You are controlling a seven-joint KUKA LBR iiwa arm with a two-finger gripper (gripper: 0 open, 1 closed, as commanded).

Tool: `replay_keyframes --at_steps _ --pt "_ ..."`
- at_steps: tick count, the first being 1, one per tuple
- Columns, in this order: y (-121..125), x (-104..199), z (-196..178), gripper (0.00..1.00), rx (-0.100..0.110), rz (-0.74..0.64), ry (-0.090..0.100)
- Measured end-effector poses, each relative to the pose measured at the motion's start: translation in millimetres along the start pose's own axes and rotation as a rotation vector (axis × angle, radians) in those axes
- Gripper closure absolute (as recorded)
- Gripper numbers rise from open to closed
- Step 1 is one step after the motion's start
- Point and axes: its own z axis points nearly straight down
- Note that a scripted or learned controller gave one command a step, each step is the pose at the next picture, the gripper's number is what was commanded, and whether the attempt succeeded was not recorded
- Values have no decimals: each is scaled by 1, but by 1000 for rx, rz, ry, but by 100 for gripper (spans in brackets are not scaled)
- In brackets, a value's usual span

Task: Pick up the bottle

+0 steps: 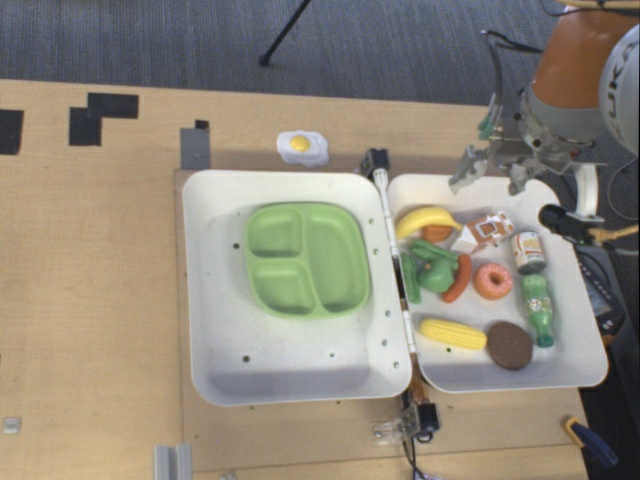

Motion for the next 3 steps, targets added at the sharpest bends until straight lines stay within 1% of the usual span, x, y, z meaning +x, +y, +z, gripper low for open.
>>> replay_keyframes --at_steps 1,2,3 --pt "15 -73 89 0 3 105 0" --pt "-19 -80 114 0 -12 2 -1" --pt "-37 -91 119 0 -19 -121 -4"
